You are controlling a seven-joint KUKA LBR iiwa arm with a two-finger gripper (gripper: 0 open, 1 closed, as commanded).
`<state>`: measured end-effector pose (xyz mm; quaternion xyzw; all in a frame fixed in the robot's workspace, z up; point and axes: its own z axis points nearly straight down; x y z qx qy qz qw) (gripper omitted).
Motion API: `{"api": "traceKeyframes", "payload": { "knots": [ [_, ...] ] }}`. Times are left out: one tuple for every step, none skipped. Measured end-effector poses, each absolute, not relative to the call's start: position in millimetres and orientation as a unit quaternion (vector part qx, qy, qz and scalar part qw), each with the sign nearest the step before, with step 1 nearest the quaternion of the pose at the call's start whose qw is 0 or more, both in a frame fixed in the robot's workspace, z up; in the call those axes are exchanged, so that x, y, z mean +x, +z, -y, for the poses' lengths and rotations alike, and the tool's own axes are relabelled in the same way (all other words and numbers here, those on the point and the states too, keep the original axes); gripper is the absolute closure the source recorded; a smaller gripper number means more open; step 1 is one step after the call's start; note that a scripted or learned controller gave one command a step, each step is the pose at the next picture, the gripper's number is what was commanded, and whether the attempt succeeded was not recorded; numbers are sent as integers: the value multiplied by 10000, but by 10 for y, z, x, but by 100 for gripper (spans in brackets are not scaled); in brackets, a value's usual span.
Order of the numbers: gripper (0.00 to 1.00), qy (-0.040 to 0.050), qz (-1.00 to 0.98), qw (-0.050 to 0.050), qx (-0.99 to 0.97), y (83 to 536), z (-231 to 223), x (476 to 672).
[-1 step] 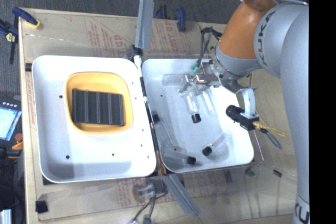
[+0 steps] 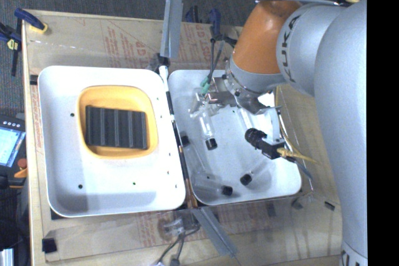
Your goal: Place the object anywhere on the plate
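Sitting in the left bin (image 2: 56,190), the yellow plate (image 2: 117,118) carries a dark ridged block (image 2: 117,126). Over the right bin (image 2: 287,187), the hand (image 2: 206,128) hangs near small black pieces (image 2: 211,143); whether it is apart or together, cannot tell.

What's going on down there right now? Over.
End effector low in right bin. Yellow plate in left bin, carrying dark ridged block. Small dark pieces nearby.
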<state>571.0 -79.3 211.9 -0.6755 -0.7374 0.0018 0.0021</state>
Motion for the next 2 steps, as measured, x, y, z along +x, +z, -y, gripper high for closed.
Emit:
{"api": "traceKeyframes", "payload": {
  "knots": [
    [100,5,8043,4,-5943,1928,295,6243],
    [0,4,8043,2,-5943,1931,295,6244]
  ]
}}
